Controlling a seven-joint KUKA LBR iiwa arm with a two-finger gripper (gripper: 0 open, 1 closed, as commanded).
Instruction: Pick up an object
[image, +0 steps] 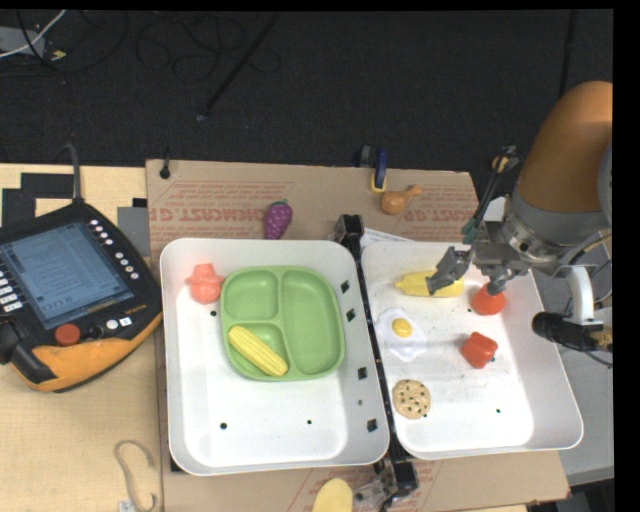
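Left bin (190, 420): green tray (285, 320) holding corn (258, 350), not targeted
Right bin (545, 410): yellow banana (420, 286), directly under the fingers
Gripper (470, 275): spread, empty, straddling the banana for a grasp

1. Green divided plate (310, 325) holds yellow corn (258, 350)
2. Beside the plate, a salmon-pink toy (204, 283)
3. Right of the plate: white egg with yellow yolk (402, 331), tan dark-speckled cookie (410, 397), red pepper (480, 349), red tomato (488, 300), yellow banana (428, 285)
4. Behind the plate, purple grapes (278, 218)
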